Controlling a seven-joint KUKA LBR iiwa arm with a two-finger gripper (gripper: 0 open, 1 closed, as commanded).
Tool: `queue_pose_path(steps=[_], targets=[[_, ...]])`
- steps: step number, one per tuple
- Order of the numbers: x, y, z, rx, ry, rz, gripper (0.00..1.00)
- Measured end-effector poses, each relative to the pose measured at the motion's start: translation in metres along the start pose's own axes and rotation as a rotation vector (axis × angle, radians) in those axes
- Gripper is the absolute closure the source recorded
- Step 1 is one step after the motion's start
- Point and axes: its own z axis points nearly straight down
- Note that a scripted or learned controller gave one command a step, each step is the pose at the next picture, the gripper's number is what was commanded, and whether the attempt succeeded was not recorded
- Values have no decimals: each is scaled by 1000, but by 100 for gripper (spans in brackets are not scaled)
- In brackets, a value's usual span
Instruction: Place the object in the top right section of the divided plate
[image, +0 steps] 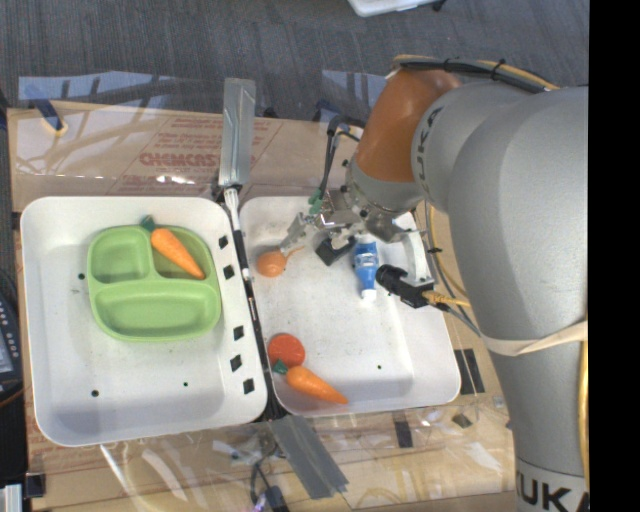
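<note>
Carrot (177, 252) lies in plate's (150, 305) top right section; gripper (300, 233), well apart, state unclear.

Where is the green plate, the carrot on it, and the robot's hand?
green plate (150, 305): camera view, on its big bottom section.
carrot (177, 252): camera view, on its orange middle.
hand (300, 232): camera view, by its fingertips, above a small orange ball.

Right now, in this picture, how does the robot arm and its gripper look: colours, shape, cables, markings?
The arm is thick, rounded and light grey, with an orange band above the wrist. Dark letters "UKA" appear on its lower part. The small metal two-finger gripper has black parts, a blue-and-white piece beside it, and thin cables around the wrist.
</note>
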Motion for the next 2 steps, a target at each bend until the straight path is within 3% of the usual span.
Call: queue_pose_path(steps=[1,2], targets=[[70,32,-31,-1,0,113,0],[54,30,-31,-1,0,632,0]])
